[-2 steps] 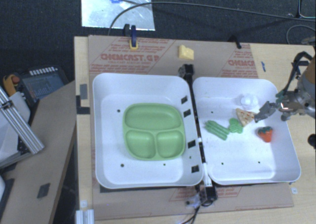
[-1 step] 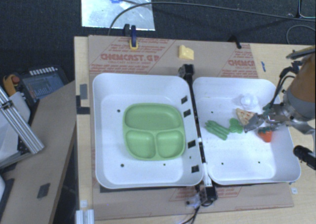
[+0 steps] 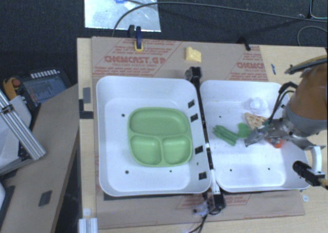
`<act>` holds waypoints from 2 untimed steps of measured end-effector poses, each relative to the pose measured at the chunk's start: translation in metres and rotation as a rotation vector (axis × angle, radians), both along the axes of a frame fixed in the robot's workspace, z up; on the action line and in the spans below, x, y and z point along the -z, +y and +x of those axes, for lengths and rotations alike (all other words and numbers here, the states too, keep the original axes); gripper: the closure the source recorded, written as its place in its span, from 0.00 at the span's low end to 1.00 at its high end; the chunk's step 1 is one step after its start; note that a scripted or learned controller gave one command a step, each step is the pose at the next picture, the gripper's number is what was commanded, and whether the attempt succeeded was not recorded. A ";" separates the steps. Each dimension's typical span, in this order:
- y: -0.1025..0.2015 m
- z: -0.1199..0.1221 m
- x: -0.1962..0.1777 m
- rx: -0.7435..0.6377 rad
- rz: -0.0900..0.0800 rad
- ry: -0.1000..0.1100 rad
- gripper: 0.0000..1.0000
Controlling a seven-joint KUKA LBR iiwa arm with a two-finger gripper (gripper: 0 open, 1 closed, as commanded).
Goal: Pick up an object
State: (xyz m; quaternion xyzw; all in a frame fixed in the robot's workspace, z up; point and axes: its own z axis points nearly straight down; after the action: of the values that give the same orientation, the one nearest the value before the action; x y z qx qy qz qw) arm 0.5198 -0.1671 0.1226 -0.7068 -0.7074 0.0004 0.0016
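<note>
Grey gripper [image 3: 252, 137] low in right bin [image 3: 241, 178], beside green object [image 3: 225, 134]; finger opening unclear

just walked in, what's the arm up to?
The arm reaches into the right bin, its gripper low among a small cluster: green pieces, a tan piece and a white object. Nothing is visibly lifted yet. The left bin holds a green divided tray, untouched.

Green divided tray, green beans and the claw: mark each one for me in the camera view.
green divided tray [image 3: 156, 119]: camera view, on the floor of its large upper compartment.
green beans [image 3: 224, 134]: camera view, on the middle of the bunch.
claw [image 3: 251, 140]: camera view, at its fingertip end, beside the beans.
</note>
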 end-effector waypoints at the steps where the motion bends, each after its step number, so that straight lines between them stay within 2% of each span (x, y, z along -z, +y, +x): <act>1: -0.001 0.001 -0.013 0.000 -0.003 -0.005 1.00; 2: -0.004 0.004 -0.077 -0.003 -0.004 -0.011 1.00</act>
State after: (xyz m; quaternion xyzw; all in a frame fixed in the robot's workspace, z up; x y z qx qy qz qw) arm 0.5240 -0.1706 0.1998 -0.7057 -0.7085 -0.0020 -0.0039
